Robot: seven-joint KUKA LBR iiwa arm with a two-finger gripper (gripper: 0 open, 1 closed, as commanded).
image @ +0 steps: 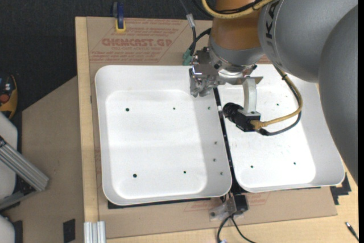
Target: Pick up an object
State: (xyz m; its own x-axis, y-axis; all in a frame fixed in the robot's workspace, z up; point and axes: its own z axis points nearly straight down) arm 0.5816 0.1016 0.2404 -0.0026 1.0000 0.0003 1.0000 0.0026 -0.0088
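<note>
The gripper [202, 88] hangs over the left bin's [114, 122] far right corner.

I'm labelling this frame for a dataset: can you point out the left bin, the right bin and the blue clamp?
left bin [151, 139]: camera view, bare middle of its floor.
right bin [284, 156]: camera view, bare floor near its front.
blue clamp [119, 15]: camera view, its body at the board's far edge.

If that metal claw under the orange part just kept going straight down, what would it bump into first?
Probably the raised right rim of the left shallow white plastic bin, near its top corner beside the right white bin. The two-finger gripper hangs over that edge; depth is hard to judge from this slant.
</note>
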